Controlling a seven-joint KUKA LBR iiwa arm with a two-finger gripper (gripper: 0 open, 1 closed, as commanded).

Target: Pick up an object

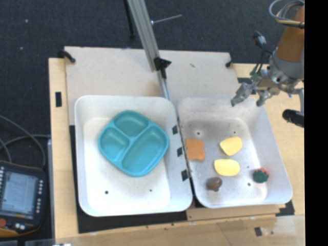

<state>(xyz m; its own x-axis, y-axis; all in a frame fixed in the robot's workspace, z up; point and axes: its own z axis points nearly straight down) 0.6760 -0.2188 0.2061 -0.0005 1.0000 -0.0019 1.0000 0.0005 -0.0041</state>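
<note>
Yellow pieces (229, 157) low in right bin (277, 152); jaws (249, 96) spread apart, empty, above its far rim.

Teal plate (134, 142) (white bins (87, 199))

The robot arm (290, 45) is showing a smooth orange band around a round part, with a pale grey ring sitting just under it. Thin light-coloured cables (285, 6) are curling in a loop above the orange part, and a small black plug on a dark wire (259, 38) is sticking out on the side. At the bottom, the grey metal two-finger gripper (252, 97) is looking bumpy and busy, with small dark parts, a tiny green spot and two thin grey fingers (239, 97) that are dark at the tips.
</note>
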